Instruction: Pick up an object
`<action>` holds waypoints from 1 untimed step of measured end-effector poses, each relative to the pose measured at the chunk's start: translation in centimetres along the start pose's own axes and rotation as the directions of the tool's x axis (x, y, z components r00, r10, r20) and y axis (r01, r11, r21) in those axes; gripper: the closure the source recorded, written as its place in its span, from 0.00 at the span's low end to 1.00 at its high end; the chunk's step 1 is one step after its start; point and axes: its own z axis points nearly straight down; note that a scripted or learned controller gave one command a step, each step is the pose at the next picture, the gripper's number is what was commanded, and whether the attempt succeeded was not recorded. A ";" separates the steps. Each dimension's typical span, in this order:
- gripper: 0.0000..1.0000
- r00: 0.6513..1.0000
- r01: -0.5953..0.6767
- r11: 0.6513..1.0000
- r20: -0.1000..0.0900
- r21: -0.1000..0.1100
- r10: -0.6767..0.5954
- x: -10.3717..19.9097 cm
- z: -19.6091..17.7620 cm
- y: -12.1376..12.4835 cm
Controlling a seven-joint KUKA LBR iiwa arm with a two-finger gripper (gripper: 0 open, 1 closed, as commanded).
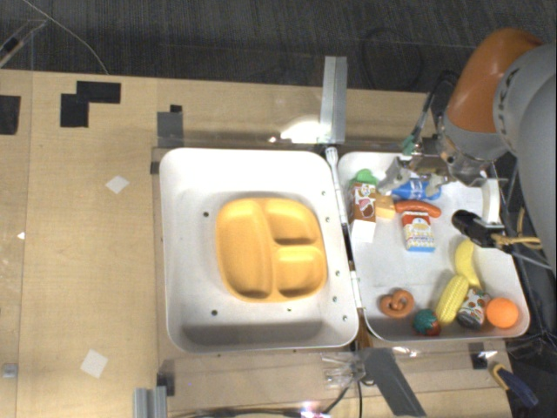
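Over the far end of the right bin [374,316], the claw [421,169] hangs low above a blue object [418,186], likely lining up a pick; whether it is open or gripping, I cannot tell. A yellow tray [268,248] lies in the left bin [187,233] on the desk [78,259].

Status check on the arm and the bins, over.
Gripper low over right bin's far end, above a blue item. No grasp seen. Toy food crowds that bin; yellow tray sits in the left bin.
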 end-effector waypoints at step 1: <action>0.00 0.998 0.060 0.998 -0.002 0.007 -0.060 5.2 -0.9 1.8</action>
